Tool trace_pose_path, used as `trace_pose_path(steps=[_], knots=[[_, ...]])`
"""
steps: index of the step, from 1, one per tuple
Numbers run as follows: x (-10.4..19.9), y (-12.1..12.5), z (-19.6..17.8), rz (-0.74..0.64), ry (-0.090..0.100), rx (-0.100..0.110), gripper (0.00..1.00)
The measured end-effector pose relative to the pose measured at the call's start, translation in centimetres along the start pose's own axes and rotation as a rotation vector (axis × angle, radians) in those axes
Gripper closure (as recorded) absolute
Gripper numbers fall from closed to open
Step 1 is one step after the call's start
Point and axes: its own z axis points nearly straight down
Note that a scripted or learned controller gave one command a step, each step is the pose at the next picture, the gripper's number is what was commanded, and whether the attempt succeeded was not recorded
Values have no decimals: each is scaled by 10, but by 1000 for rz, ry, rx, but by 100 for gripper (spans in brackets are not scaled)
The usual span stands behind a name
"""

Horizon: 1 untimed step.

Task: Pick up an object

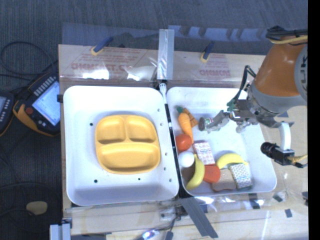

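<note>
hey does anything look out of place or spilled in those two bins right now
Nothing stands out. The toy food sits heaped inside the right bin, none spilled over its rim, and the yellow divided plate lies flat in the left bin. The gripper hangs over the right bin.

Two white bins sit side by side: the left bin (80, 184) and the right bin (260, 181). One yellow divided plate (128, 143) lies in the left. In the right: one carrot (185, 122), two bananas (197, 173) (229, 159), two tomatoes (183, 142) (212, 173), one white egg (186, 159), and two small printed cartons (203, 152) (240, 175).
</note>
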Motion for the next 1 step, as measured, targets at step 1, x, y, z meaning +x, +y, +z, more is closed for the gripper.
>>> trace_pose_path(steps=[1], knots=[[1, 55, 134, -294, -5, -10, 0]])
